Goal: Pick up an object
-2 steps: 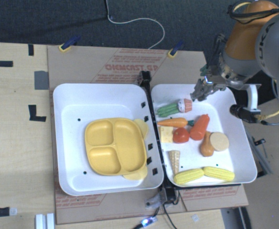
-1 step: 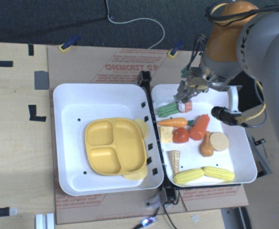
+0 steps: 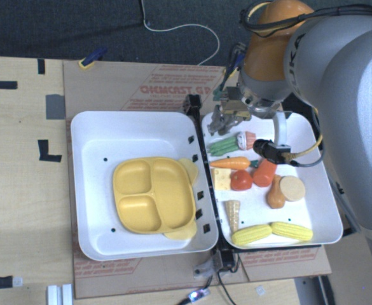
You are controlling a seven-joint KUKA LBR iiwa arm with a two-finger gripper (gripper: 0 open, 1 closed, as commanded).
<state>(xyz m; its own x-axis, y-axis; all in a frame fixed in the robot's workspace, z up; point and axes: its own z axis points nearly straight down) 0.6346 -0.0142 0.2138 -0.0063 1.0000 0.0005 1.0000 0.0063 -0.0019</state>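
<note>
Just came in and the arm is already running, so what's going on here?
The arm's gripper hangs over the far end of the right bin, just above a green vegetable, with nothing visibly held. That bin carries toy food: a carrot, a tomato, a cheese slice, two corn cobs and an ice cream cone. The left bin holds a yellow divided plate. No pick has been made yet.

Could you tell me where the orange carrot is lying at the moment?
The carrot lies in the right bin, near its left wall, just below the green vegetable and above the cheese wedge and tomato.
</note>
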